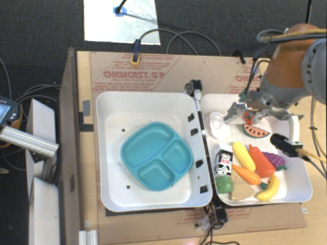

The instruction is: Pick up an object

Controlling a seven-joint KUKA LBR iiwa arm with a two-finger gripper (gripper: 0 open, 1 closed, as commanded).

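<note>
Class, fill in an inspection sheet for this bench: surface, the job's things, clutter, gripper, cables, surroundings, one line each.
Surface: bench covered with printed cardboard, bearing two white bins side by side.
Job's things: right bin holds toy foods, among them a corn cob, carrot, banana, grapes, watermelon slice and a small carton.
Clutter: left bin holds a teal divided plate.
Gripper: gripper low over the right bin's far end; finger state cannot be told.
Cables: cable looping across the bench's far edge; more at far left.
Surroundings: dark floor, white sheet beyond the bench.
</note>
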